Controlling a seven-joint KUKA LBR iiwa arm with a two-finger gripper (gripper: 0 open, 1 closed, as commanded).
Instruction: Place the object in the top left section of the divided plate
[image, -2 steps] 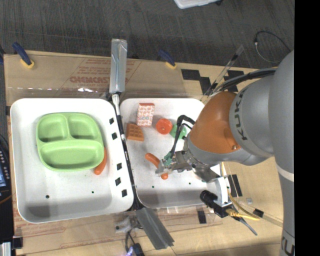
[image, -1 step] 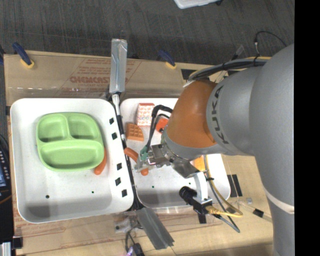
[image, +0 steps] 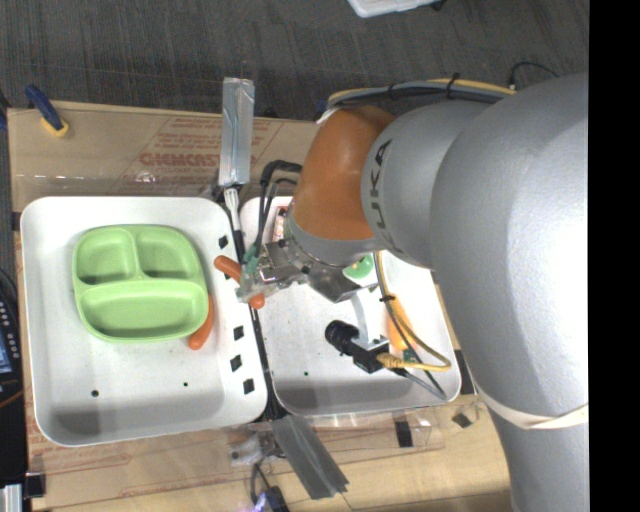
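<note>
Your two-finger gripper (image: 252, 278) hangs over the divider between the two shallow white bins (image: 60, 400); you cannot tell its state. A small orange carrot-like piece (image: 229, 266) shows beside it. The green divided plastic plate (image: 140, 283) lies in the left bin, another orange piece (image: 202, 331) touching its right near corner.

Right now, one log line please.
claw: over the bins' divider | orange carrot-shaped piece: left bin, beside green divided plate | top left section: unfilled

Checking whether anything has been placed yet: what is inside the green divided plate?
All three sections of the green divided plate look bare. An orange object lies against its lower right rim, outside it, on the left bin. Nothing covers the plate.
</note>
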